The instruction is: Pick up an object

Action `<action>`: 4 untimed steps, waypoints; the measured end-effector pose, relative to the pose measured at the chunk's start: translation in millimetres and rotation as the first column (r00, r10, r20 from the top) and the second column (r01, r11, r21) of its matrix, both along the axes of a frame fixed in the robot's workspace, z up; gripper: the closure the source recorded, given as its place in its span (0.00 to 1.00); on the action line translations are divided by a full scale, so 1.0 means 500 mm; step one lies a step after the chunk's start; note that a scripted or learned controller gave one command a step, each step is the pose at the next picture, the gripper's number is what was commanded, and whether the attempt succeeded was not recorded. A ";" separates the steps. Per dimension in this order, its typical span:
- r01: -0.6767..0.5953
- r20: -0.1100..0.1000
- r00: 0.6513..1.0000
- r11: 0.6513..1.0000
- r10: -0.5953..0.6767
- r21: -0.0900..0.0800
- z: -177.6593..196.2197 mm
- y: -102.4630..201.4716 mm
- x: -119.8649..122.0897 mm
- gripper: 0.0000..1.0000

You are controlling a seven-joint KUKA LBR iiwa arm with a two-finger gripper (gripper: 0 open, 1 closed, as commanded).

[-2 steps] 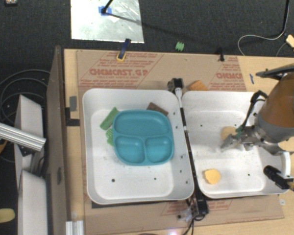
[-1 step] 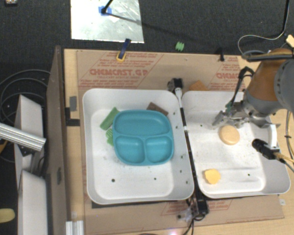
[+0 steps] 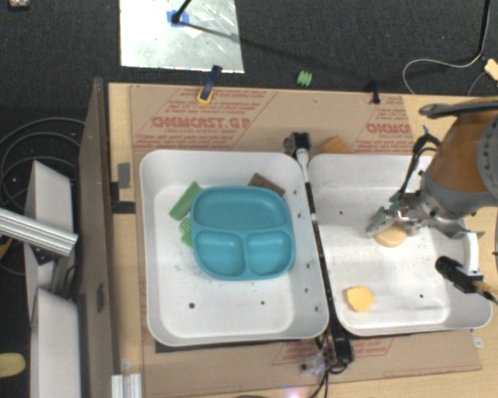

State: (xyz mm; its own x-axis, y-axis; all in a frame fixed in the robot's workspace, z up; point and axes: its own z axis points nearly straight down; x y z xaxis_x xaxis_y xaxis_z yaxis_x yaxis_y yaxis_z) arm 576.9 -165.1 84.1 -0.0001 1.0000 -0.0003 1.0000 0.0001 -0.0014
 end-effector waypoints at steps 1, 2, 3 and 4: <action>-0.003 0.007 1.000 1.000 0.003 -0.001 0.025 0.001 0.006 1.00; -0.016 0.017 1.000 1.000 0.016 0.001 0.215 0.199 0.155 1.00; -0.004 0.004 1.000 1.000 0.004 0.000 0.202 0.184 0.145 0.00; 0.000 0.007 1.000 1.000 0.000 -0.001 0.283 0.145 0.120 0.00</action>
